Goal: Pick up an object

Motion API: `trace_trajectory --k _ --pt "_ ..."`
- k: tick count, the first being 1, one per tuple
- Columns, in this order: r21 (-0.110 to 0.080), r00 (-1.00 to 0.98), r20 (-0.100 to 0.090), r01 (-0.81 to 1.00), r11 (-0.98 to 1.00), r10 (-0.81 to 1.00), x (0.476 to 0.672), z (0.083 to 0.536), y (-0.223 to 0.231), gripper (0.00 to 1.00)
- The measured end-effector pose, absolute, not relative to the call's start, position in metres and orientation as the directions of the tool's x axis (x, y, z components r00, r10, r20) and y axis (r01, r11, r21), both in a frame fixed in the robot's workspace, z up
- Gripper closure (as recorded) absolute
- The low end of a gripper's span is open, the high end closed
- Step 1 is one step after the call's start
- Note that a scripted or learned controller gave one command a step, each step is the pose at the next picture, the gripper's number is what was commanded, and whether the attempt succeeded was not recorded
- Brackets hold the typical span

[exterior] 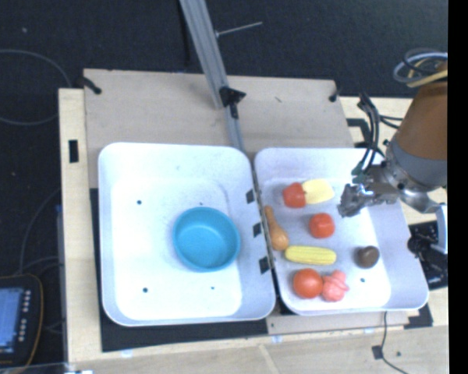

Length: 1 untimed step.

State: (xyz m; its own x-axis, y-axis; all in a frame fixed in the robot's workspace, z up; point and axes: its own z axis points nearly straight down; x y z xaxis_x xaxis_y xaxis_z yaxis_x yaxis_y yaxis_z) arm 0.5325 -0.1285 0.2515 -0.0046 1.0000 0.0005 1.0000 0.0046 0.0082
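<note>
Hovering over the right bin [398, 287], the gripper [351, 201] is hanging just right of the yellow block [318, 191], and nothing is showing between its fingers; whether they are parted or closed I cannot tell. Taking that block as the landmark, a red ball [294, 195] is touching its left side, and a second red ball [321, 226] is lying just below it. A corn cob [310, 255] is lying further below, with a tomato [307, 284] and a pink toy [335, 286] sitting side by side beneath that. A carrot [276, 230] is leaning along the bin's left wall, down and left of the block, and a brown ball [366, 256] is resting apart, down and right. Probably the arm is lining up on the block or the lower red ball, since both are lying nearest the tool. Well to the left, a blue bowl [207, 238] is sitting alone in the left bin [125, 178]
</note>
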Motion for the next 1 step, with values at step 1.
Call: trace_trajectory --k 1 --pt "0.004 -0.011 0.003 1.0 0.011 1.0 0.5423 0.2568 -0.0664 1.0"
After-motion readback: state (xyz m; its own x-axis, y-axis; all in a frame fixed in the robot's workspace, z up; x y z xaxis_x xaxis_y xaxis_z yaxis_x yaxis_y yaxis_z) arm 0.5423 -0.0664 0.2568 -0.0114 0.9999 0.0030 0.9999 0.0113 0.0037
